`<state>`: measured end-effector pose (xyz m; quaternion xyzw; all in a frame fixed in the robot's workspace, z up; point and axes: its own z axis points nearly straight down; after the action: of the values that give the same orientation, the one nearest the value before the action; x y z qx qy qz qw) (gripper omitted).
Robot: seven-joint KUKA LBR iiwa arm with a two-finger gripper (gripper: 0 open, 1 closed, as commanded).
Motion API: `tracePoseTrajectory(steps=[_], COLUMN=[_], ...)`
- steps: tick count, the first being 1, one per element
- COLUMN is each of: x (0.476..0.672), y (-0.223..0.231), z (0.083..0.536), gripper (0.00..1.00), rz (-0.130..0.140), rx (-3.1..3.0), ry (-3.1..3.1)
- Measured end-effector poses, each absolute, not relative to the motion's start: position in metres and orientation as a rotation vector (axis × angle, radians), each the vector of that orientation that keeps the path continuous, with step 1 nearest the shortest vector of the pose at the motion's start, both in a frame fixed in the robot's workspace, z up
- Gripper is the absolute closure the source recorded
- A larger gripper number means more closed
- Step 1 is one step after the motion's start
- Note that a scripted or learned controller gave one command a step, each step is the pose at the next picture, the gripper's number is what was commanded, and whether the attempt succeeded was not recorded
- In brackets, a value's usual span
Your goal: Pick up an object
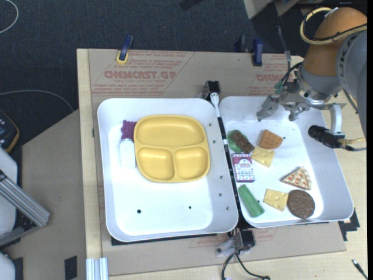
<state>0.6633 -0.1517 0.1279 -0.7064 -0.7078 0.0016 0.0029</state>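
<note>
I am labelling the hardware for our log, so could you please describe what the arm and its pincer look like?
The arm is grey with a rounded orange section above the wrist. A yellowish cable loops beside that section, and thin dark wires run along the wrist. The pincer is metallic grey with two splayed fingers, and a black cylindrical part juts out beside it.

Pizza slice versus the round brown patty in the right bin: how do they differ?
The triangular pizza slice is pale with red spots; the round brown patty is dark and plain. The slice lies farther from the bin's near edge, the patty closer to it. Both lie flat in the right white bin, side by side.
</note>
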Motion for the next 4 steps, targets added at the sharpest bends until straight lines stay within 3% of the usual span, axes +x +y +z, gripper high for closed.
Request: tracePoseTrajectory(steps=[1, 2, 4], x=[0.662, 0.665, 0.675], y=[-0.151, -0.151, -0.154], z=[0.082, 0.096, 0.205], gripper=[0.00, 1.00, 1.00], rz=[0.006, -0.001, -0.007], rx=[-2.215, -2.219, -2.225], ry=[-2.220, -2.226, -2.229])
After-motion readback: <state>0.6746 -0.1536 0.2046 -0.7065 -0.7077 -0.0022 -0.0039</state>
